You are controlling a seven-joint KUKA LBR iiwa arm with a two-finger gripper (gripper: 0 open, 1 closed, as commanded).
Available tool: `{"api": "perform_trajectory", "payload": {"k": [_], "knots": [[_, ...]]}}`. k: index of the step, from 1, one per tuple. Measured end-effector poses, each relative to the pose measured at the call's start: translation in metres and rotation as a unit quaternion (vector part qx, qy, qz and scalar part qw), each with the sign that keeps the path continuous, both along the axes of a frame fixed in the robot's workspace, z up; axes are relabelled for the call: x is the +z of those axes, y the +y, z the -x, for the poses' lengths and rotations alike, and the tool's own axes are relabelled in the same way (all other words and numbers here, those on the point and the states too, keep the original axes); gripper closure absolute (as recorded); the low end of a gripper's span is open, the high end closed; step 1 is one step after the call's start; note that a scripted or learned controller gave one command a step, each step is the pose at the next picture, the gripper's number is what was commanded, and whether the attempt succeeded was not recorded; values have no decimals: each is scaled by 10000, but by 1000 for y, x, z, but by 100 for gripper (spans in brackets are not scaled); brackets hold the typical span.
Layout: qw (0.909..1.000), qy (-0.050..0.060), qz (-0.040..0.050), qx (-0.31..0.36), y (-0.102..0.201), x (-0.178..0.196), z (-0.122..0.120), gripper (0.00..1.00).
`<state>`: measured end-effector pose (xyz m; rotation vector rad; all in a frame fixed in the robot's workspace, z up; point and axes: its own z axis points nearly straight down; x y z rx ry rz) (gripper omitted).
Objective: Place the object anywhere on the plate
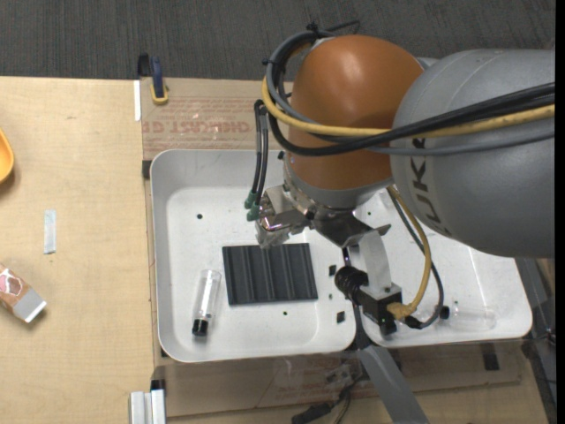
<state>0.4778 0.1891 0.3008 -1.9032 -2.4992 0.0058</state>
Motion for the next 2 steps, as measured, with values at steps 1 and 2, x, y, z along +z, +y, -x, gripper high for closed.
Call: {"api": "perform_trajectory", "payload": {"k": [1, 2], "knots": [[9927, 0, -2, 1208, 28, 7, 0, 100], [9801, -10, -5, 1986, -4, 31, -1, 100]]}}
